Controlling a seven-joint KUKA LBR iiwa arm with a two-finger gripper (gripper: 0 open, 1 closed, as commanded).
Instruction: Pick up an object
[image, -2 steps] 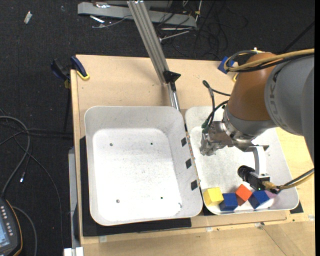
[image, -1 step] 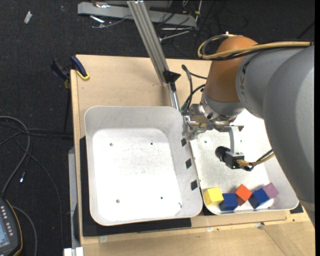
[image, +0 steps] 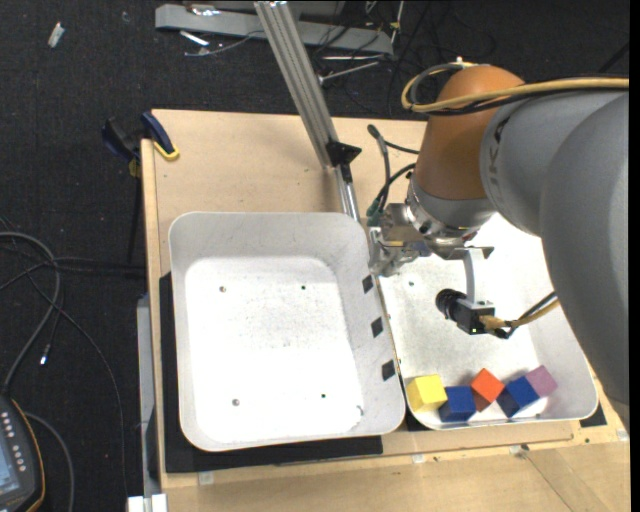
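Several small blocks lie along the near edge of the right bin (image: 430, 300): a yellow block (image: 427, 390), a blue block (image: 458, 403), an orange block (image: 487, 385), a dark blue block (image: 518, 396) and a purple block (image: 541, 380). My gripper (image: 386, 250) hangs under the orange wrist band at the far left of the right bin, close to the wall shared with the left bin. It is well away from the blocks, towards the back. The wrist body hides most of it.
The left bin (image: 270, 330) sits beside the right one. A slanted metal pole (image: 310, 90) rises behind the bins. A black fitting with cables (image: 462, 310) hangs off the wrist over the right bin. Blue and yellow clamps (image: 150, 135) sit at the bench's far left corner.
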